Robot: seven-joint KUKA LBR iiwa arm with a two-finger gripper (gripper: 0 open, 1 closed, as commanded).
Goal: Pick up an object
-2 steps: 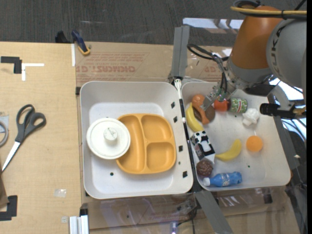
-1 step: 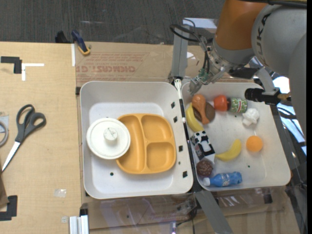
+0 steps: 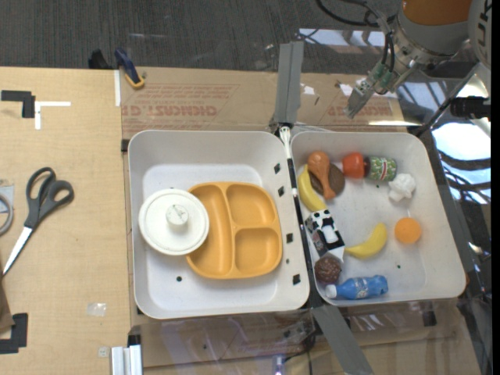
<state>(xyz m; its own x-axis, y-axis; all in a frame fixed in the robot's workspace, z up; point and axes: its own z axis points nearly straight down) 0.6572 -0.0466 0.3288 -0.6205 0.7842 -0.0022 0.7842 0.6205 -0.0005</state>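
camera view: banana (image 3: 369, 243) lies slantwise, tip toward orange ball (image 3: 407, 230)

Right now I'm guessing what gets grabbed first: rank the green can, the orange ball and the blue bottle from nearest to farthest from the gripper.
1. Green can, far end of the right bin, closest to the gripper.
2. Orange ball, right side, midway.
3. Blue bottle, near edge.

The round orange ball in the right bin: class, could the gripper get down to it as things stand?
Probably yes. The round orange ball lies apart from its neighbours, nothing covers it, and the gripper hangs above the bin's far rim.
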